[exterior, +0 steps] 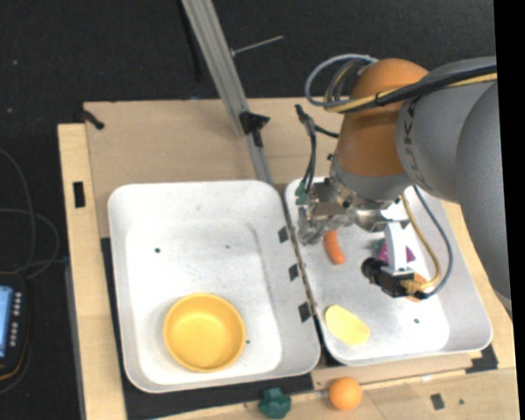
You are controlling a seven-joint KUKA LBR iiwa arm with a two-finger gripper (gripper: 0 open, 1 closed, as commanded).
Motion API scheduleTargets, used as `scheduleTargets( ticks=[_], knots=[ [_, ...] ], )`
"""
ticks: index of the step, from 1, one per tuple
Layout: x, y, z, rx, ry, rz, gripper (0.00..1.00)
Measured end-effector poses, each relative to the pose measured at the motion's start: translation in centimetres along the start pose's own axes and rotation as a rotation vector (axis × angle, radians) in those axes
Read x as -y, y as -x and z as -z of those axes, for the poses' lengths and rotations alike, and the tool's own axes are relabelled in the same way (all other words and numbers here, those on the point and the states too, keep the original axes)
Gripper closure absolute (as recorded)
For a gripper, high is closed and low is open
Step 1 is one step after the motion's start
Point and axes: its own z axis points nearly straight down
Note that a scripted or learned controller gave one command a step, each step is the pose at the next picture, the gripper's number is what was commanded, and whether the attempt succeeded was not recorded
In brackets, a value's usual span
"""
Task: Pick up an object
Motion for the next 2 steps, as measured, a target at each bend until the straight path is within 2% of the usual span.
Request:
scheduleTargets(
  ticks=[1,2],
  knots=[
    [1.6,-5.6,1.1,-0.002,0.0,0.002,1.0],
    [3.7,-9.3,2.7,-0.001,-0.001,0.001,1.0]
  ],
)
